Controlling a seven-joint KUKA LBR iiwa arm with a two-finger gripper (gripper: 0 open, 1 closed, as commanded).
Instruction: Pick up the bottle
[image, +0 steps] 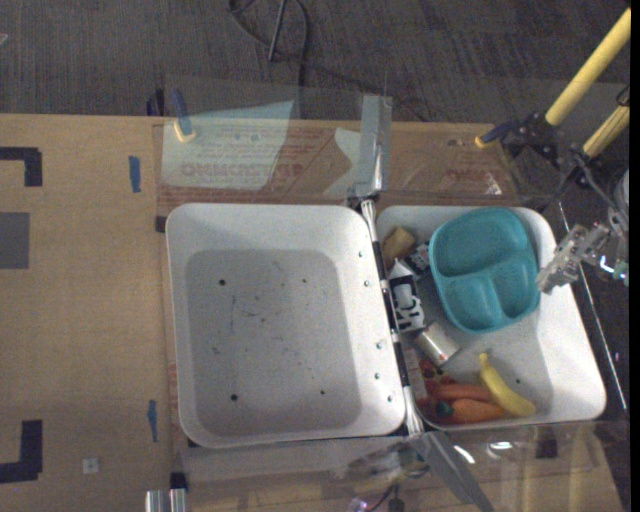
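Bottle (407, 300) lies in right bin (570, 345) against divider wall, well left of jaws (560, 262), apart from them. Jaws at bin's right rim, just right of teal tray (485, 268); spread unclear, cannot tell, nothing seen held. Banana (505, 388) and carrots (462, 400) below-left of jaws. Left bin (270, 320) farther left.

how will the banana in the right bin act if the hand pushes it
The banana is curved, so it would likely pivot rather than roll. It lies against the carrots near the right bin corner, so a push may jam it or shift them too.
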